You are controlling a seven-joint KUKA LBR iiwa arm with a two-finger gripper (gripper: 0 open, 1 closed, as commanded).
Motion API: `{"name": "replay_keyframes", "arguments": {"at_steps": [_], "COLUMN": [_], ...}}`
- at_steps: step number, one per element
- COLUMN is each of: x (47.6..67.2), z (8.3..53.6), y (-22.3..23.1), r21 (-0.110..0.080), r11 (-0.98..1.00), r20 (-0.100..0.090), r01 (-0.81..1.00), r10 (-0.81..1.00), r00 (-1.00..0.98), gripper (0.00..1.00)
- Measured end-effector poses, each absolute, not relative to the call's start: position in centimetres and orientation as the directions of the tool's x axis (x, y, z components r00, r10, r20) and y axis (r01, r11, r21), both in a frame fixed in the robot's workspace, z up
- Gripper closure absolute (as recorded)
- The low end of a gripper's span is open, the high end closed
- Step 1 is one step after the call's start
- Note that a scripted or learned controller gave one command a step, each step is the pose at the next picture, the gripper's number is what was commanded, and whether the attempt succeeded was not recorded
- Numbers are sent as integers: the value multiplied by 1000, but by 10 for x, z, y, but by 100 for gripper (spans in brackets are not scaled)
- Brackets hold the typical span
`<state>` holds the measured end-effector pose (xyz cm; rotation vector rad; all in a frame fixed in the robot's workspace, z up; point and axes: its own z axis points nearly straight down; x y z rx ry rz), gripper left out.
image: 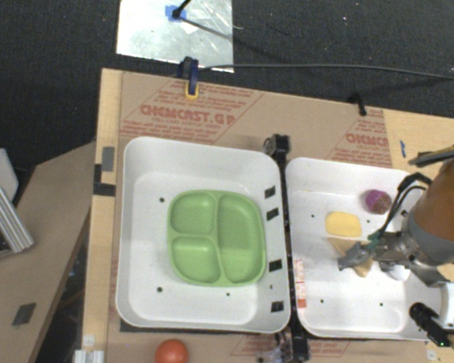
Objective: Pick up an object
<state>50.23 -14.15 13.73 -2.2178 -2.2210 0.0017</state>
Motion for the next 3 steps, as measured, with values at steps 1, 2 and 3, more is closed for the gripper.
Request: {"name": "replay_keyframes", "arguments": {"at_steps": [1, 2, 3], "x": [502, 504, 502], "z": [85, 98, 143], "y": [-141, -142, -137], "r21": [-3, 2, 5], "r11": [1, 1, 4], "r20": [1, 0, -1], "r01": [1000, 1000, 1000], "r10": [1000, 1000, 1000], "r00": [-1, -1, -4], "gripper": [0, 100, 100]}}
